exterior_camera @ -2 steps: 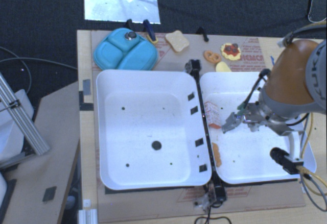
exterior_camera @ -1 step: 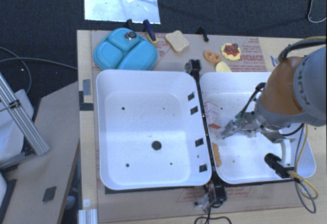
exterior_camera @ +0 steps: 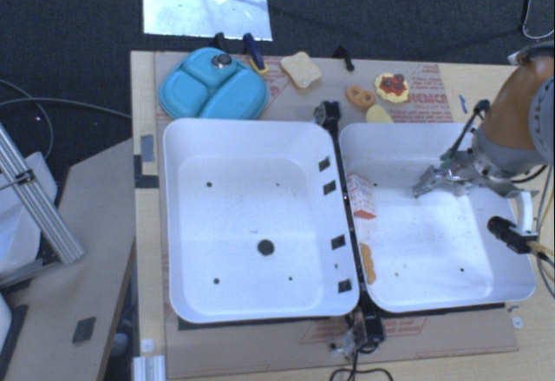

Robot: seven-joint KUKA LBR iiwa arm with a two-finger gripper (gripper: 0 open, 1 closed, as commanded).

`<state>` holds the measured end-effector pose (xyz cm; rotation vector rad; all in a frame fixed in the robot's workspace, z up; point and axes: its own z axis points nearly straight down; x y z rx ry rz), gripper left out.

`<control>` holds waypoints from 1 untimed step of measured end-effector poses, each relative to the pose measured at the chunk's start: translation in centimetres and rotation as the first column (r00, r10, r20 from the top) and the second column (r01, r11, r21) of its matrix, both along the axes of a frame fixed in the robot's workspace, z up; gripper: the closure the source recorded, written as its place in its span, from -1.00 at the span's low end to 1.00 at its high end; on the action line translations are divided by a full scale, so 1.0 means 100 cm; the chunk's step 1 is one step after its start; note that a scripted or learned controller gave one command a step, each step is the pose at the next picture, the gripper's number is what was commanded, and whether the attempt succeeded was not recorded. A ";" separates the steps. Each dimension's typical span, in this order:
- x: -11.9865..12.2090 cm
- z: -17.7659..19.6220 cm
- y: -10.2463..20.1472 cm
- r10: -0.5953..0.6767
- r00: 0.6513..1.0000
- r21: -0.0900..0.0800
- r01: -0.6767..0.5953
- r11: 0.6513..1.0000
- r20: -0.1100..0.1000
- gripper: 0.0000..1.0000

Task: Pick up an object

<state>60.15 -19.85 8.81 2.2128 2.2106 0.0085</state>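
Gripper [exterior_camera: 431, 184] over right bin [exterior_camera: 468, 288], jaw state unclear, nothing visibly held; red/white carton [exterior_camera: 361, 197] near bin's left wall, pick not done.

arm [exterior_camera: 520, 110]: cut off at right edge | claw [exterior_camera: 427, 187]: fingers too small to tell

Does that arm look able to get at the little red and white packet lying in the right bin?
Probably yes. The red and white packet lies in the open by the right bin's left wall, and the gripper hangs in the same bin with bare floor between. The nearby wall may crowd it.
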 end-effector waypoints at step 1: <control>0.072 -0.002 0.089 0.014 1.000 0.009 -0.014 1.000 -0.003 -1.00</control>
